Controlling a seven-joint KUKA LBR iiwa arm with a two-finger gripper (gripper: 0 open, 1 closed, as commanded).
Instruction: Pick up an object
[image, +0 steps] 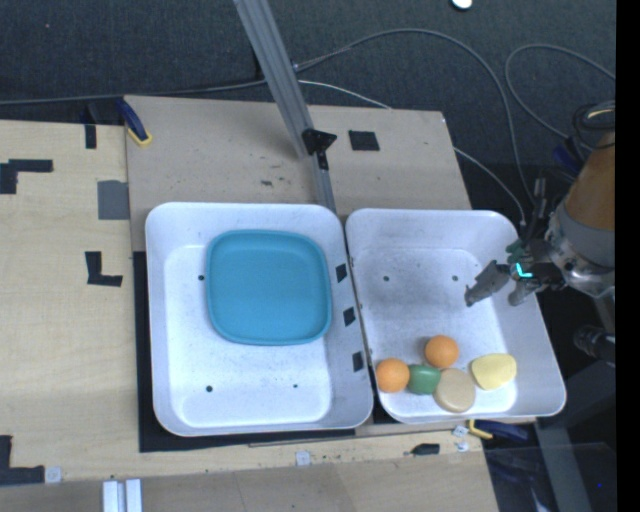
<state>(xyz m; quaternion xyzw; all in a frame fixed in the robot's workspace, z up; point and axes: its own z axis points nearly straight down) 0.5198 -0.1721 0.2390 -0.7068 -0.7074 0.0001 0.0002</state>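
Note:
Several small items lie along the front of the right bin (420, 250): an orange ball (441, 351), a second orange ball (392, 375), a green piece (424, 379), a beige lump (455, 390) and a yellow lump (493, 370). My gripper (503, 288) hovers over the bin's right side, behind and to the right of these items. Its two dark fingers are spread open, and nothing is between them.
A square blue plate (268, 286) sits in the left bin (170, 330). A grey metal bar (290, 90) slants down to the gap between the bins. Cables run across the dark floor at the back right.

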